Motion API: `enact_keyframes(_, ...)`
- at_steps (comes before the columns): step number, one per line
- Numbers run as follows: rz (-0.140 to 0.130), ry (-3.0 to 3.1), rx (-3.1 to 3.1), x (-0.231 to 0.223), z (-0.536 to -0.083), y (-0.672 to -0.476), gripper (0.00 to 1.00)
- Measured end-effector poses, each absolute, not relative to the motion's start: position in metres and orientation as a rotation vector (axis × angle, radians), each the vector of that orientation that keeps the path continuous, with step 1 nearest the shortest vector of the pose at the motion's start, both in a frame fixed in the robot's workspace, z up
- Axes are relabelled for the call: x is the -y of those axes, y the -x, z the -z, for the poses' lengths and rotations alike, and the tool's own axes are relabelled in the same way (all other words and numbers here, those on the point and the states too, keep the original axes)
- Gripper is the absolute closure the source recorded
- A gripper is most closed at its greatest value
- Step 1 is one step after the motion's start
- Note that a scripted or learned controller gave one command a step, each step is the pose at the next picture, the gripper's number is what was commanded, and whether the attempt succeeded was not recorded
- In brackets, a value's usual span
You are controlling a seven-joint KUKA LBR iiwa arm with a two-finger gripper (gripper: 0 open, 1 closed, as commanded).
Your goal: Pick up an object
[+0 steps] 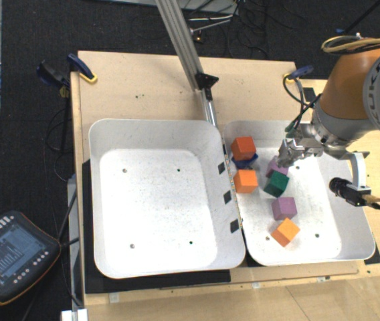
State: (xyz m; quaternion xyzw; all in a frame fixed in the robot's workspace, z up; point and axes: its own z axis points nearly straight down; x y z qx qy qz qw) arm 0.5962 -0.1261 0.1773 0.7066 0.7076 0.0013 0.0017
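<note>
The gripper [286, 158] is seen in the right bin [350, 243], lowered over a small cluster of blocks near that bin's middle. Whether anything is clamped cannot be told from this view, as the tip is merged with the blocks below it. A purple block [275, 170] is partly covered by the tip, and a dark green block [277, 184] lies touching it at about 6 o'clock from the tip.

At 6 o'clock from the green block, a lilac block [284, 208] is placed, and just beyond it, again toward 6 o'clock, an orange block [286, 232] is set, turned at an angle. At 9 o'clock from the gripper, close to the bin's left wall, a red-orange block [244, 146] is found resting over a blue block [249, 158], of which only a sliver is visible. Directly at 6 o'clock from that pair, a second orange block [246, 180] is seen, near the same wall.

The left bin [103, 139] is placed at 9 o'clock from the right bin, the two rims touching along their shared side. Its floor is marked by fine dark specks.

Both bins are borne by a pale wooden board [143, 79]. At 8 o'clock from the left bin, off the board, a handheld control pendant [8, 254] with a lit screen is lying; its writing is too small to be read.
</note>
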Motion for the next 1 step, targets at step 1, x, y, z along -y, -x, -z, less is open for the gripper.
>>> enact_keyframes(1,-0.005,-2.215,-2.22,0.126,-0.2152,-0.5976,1.0)
